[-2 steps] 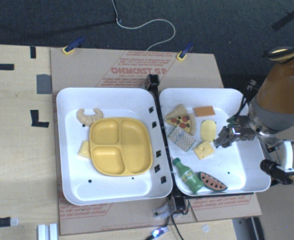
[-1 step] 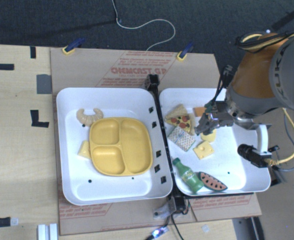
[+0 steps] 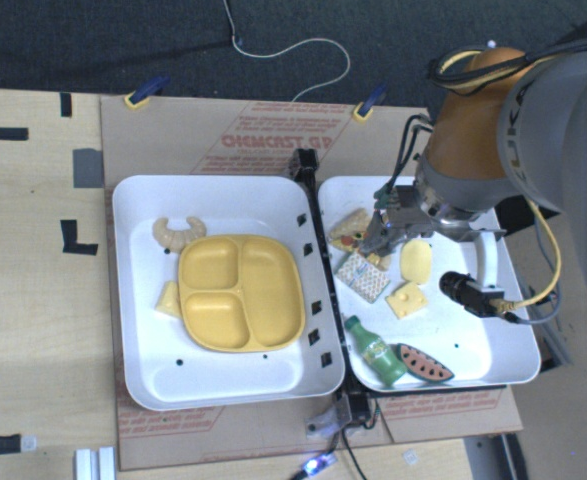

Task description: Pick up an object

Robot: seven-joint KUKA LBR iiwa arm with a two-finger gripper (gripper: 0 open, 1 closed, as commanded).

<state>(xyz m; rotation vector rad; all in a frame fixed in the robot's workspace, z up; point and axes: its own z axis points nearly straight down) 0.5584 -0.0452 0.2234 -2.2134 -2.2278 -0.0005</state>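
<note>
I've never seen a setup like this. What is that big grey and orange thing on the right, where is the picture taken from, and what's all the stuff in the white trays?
That is a robot arm, seen by one camera fixed above the bench, looking down at a slant. Its gripper hangs low over the right bin, among toy foods: a yellow lemon-like piece, a cheese wedge, a waffle-patterned square, a green bottle and a watermelon slice. The left bin holds a yellow divided plate and a croissant-like piece. I cannot tell whether the gripper holds anything.
</note>
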